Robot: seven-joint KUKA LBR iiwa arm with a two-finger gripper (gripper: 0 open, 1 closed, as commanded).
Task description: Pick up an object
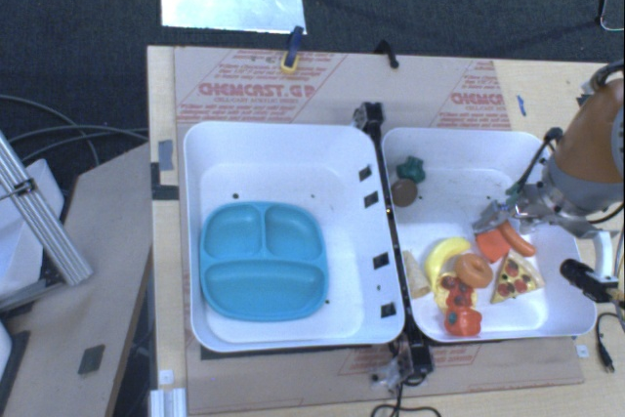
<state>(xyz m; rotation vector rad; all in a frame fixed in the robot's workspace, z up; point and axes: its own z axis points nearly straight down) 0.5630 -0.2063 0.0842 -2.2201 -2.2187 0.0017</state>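
Observation:
The right bin (459, 161) holds several toy foods. An orange carrot-like piece (518, 240) and a red-orange block (491, 245) lie at its right side, and a pizza slice (515, 279) lies in front of them. A yellow banana (444, 256), a brown doughnut (474, 270), a red pepper (464, 320) and a pale bread wedge (416, 273) cluster near the front. A green toy (410, 169) and a brown round piece (404, 192) sit at the back left. My gripper (505, 213) hangs low just above the carrot-like piece and the red-orange block.
The left bin (283, 146) holds a blue divided plate (262, 261). A black divider (384, 210) with clips runs between the bins. The grey and orange arm (591, 156) comes in over the right bin's right rim.

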